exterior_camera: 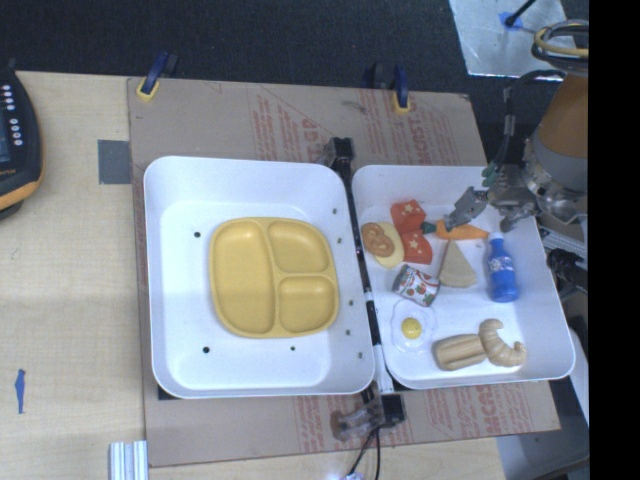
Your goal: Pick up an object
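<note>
Gripper (487,208), fingers spread open, hangs low over the right bin (556,353) just above the carrot (462,233).

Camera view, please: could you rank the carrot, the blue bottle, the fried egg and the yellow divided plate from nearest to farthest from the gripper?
From the gripper:
1. Carrot, just below it in the right bin.
2. Blue bottle, lower, near the right wall.
3. Fried egg, toward the bin's lower left.
4. Yellow divided plate, in the left bin.

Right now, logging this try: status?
Two-finger gripper open, low over right white bin. Orange toy carrot beneath, not held. Blue bottle close by.
</note>
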Robot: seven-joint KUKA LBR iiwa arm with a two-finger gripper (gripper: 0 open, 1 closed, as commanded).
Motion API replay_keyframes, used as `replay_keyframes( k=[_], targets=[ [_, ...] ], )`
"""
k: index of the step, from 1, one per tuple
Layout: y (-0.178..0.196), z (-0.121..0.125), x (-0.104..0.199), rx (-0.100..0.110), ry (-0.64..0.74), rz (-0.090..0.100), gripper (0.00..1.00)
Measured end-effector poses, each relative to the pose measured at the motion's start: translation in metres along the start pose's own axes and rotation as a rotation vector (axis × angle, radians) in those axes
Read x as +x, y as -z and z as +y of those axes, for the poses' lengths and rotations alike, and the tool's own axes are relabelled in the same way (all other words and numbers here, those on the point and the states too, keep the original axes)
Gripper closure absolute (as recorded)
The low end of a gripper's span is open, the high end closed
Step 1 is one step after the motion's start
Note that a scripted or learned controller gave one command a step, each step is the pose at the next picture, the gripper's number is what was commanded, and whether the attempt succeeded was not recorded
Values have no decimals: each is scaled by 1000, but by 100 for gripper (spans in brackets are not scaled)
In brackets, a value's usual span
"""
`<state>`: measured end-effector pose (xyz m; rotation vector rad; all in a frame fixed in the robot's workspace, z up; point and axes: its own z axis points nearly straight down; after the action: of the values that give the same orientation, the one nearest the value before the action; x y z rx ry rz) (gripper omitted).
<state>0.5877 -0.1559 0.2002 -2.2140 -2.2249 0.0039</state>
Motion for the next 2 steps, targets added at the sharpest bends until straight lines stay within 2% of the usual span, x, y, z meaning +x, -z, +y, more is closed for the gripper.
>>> replay_keyframes(
  k=[1,2],
  targets=[
    [-91,-12,-51,-12,0,-4,0],
    [-107,42,48,-8,9,-4,0]
  ],
)
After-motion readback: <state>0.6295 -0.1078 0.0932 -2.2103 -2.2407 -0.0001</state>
